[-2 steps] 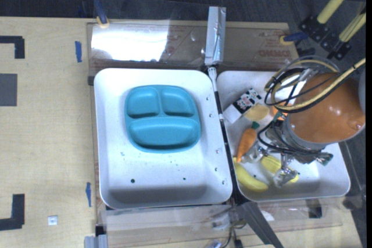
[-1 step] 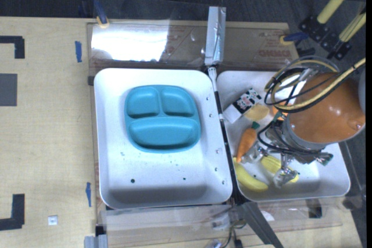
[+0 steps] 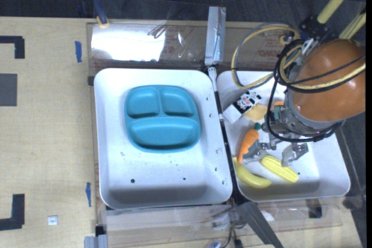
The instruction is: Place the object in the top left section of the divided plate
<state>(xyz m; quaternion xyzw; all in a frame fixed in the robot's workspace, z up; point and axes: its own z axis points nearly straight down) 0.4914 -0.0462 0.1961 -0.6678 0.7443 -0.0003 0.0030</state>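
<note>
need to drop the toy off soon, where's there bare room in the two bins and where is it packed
The left bin has bare floor all around the blue divided plate, widest along the near edge. The plate's three sections look bare too. The right bin is crowded: carrot, banana, corn and a small box cluster under the gripper.

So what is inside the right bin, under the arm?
In the right bin: a carrot, a banana, a corn cob and a small packet. The arm covers the rest.

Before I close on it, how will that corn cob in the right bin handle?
The corn cob looks like a rigid toy, probably light. Its rounded shape may roll or slip sideways. It lies against the banana, which could shift with it.
</note>
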